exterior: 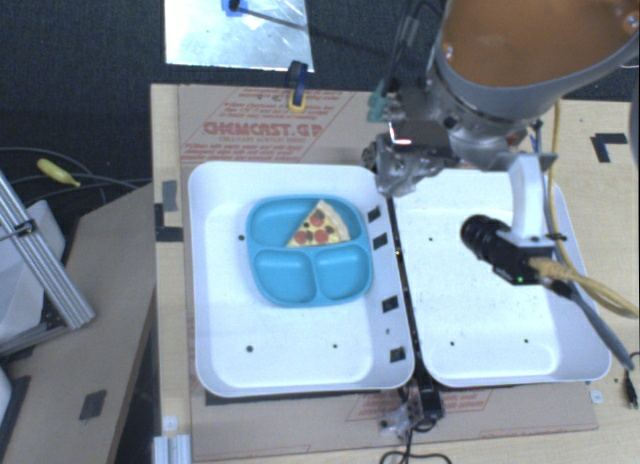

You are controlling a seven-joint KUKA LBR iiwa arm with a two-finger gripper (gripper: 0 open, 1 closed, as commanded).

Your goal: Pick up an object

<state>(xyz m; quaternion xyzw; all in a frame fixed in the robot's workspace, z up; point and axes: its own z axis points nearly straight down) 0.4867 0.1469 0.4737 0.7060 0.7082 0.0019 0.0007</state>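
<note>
Pizza slice [322, 225] sits in the blue divided plate [300, 277] in the left bin [215, 282]. Tool [398, 180] hangs over the bins' divider; can't tell its state. I'd slide left, center over the slice, then drop straight.

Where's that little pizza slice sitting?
The pizza slice lies in the top compartment of the blue divided plate, inside the left white bin.
</note>
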